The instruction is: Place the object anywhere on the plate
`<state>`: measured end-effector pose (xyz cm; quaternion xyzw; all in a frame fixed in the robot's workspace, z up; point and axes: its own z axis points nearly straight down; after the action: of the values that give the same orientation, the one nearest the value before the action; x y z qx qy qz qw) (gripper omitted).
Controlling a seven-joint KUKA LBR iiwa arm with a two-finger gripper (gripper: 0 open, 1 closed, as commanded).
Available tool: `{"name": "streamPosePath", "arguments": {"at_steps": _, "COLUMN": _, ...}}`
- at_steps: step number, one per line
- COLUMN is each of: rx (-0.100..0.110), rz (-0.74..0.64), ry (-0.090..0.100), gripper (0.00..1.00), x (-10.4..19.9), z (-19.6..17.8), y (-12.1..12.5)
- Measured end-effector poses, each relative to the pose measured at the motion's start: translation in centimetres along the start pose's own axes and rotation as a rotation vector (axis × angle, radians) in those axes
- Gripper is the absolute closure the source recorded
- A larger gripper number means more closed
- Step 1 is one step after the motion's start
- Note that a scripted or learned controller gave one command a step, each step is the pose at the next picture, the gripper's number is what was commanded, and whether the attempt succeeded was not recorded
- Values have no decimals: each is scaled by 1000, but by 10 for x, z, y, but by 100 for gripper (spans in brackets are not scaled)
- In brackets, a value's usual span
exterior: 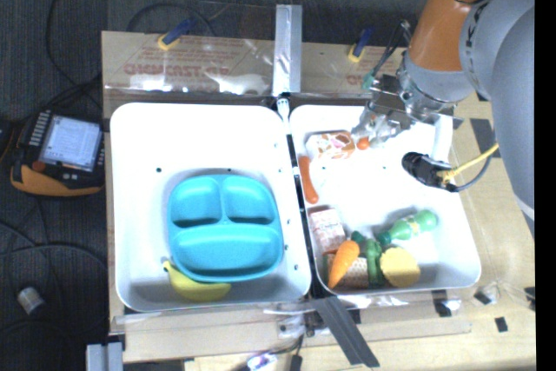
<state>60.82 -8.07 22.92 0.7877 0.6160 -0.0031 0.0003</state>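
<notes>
A blue plate (226,226) with three compartments lies in the left bin (139,143). My gripper (375,131) hangs low over the back of the right bin (452,213), reaching in from the right. A small red-orange piece (361,142) sits right at its tip, beside a flat pink and white toy food (328,144). Whether the gripper touches either one I cannot tell. Also in the right bin are a red sausage (307,178), a carrot (343,260), a green bottle (412,226) and a yellow piece (399,265).
A yellow banana (195,286) pokes out from under the plate's front left edge. A small pink packet (327,227) and a dark green toy (373,253) crowd the right bin's front. A black camera unit (426,168) hangs off the wrist.
</notes>
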Motion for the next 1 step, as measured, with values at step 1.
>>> {"name": "streamPosePath", "arguments": {"at_steps": 1, "rx": 0, "rz": 0, "ry": 0, "gripper": 0, "x": 0, "z": 0, "y": 0}}
